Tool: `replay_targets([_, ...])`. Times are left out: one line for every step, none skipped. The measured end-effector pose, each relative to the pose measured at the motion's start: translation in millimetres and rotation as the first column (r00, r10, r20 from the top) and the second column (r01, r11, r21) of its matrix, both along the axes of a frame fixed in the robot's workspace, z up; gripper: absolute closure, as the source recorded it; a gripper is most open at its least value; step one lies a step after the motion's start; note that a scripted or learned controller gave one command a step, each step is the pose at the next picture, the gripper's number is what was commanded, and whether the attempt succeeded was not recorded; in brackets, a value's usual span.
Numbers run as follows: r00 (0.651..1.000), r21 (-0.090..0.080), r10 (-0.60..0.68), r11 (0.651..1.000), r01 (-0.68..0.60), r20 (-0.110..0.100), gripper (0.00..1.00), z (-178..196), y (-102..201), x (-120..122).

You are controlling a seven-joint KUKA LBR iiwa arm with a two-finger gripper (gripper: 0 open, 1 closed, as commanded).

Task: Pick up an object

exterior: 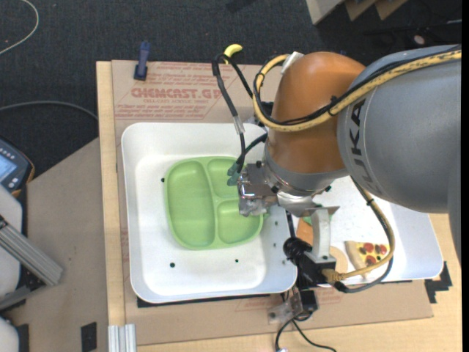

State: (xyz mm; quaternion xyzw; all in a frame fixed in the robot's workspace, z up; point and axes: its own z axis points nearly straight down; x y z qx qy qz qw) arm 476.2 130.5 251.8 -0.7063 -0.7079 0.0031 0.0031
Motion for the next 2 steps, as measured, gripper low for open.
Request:
replay_targets([1.0, 0.003, 0.004, 1.0, -0.004, 0.014, 1.0, 55, 86, 3])
replay_targets([1.0, 0.001, -0.004, 1.0, 0.004, 0.017, 1.0, 88, 73, 74])
